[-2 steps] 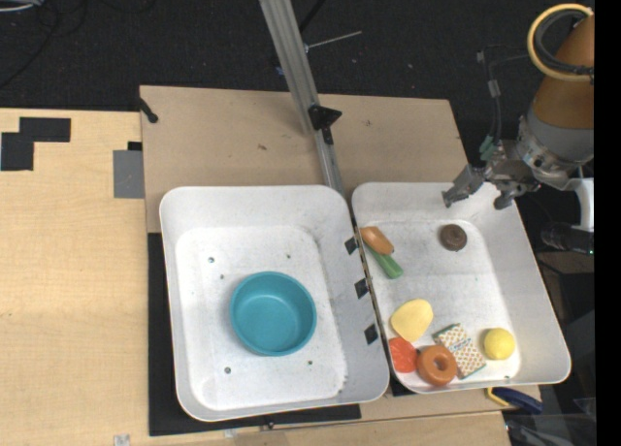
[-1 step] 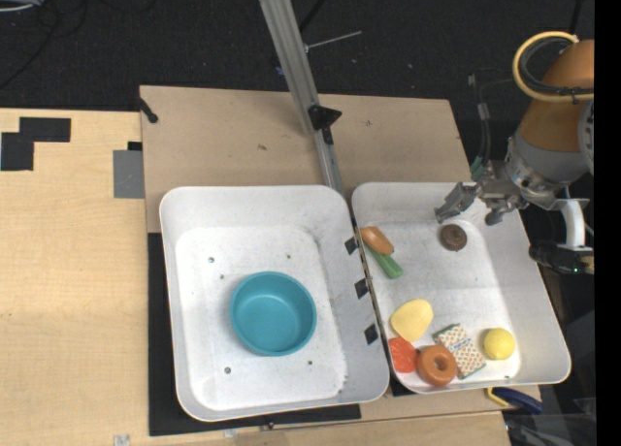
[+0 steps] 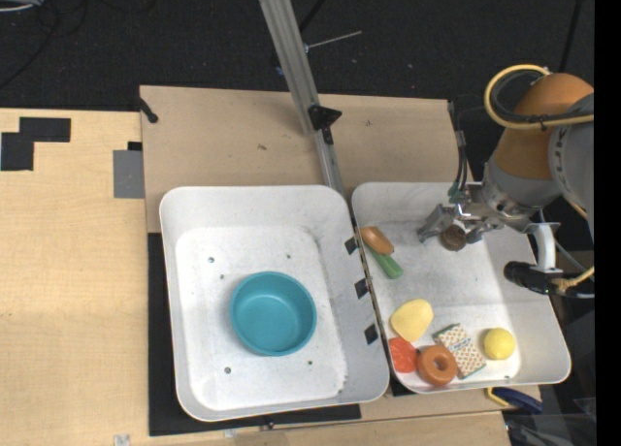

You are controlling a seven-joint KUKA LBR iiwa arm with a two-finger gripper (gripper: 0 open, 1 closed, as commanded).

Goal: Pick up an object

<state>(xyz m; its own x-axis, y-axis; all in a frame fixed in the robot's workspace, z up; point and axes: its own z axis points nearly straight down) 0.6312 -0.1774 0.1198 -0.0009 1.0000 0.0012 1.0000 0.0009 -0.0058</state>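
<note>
hovering: gripper (image 3: 452,233) over the right bin (image 3: 543,362), upper part, nothing seen between it; grip state cannot be told. candidates: carrot (image 3: 379,246) near left wall; lemon (image 3: 499,342), donut (image 3: 437,365) at front. step: approach. next: descend onto one item.

We see the light wood bench (image 3: 68,270) filling the left and centre of the frame — two shallow white bins sit on it side by side. The left bin (image 3: 194,216) lies lower centre, the right bin (image 3: 543,347) lower right, their inner edges touching.
</note>
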